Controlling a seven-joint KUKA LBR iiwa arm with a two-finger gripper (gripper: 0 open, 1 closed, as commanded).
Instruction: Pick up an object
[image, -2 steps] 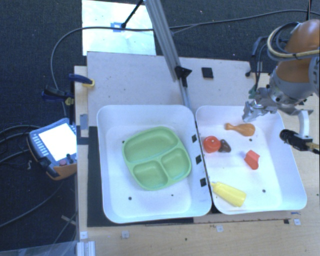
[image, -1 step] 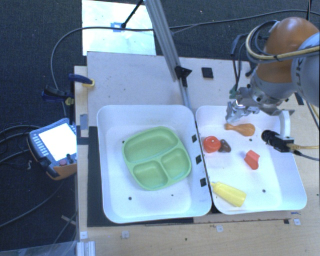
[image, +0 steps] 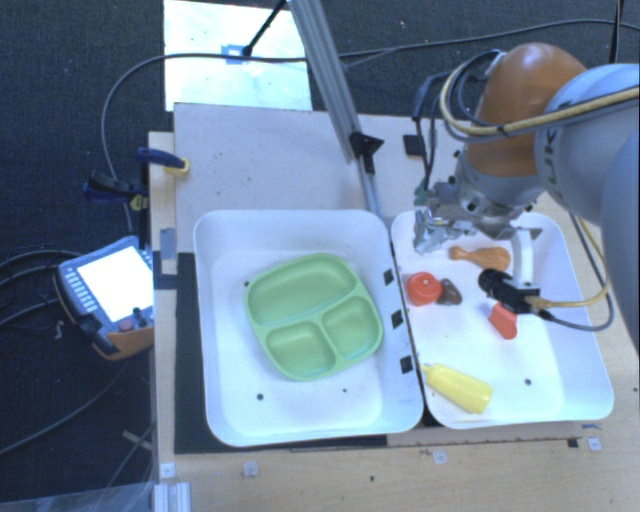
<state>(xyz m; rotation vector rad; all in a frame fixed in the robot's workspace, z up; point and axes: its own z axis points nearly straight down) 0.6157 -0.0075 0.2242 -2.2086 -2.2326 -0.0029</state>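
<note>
Right now I see my gripper (image: 432, 232) low over the back-left corner of the right bin (image: 585, 395) — whether its fingers are apart or closed I cannot tell. Just beside it lie a tan wooden piece (image: 479, 256), an orange round object (image: 423, 288), a red block (image: 503, 321) and, well apart, a yellow bottle (image: 458, 387). A green divided plate (image: 313, 315) sits in the left bin (image: 225, 400).

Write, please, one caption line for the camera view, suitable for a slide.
KUKA arm's gripper hovers over the right bin of small objects; a green divided plate lies in the left bin.
</note>
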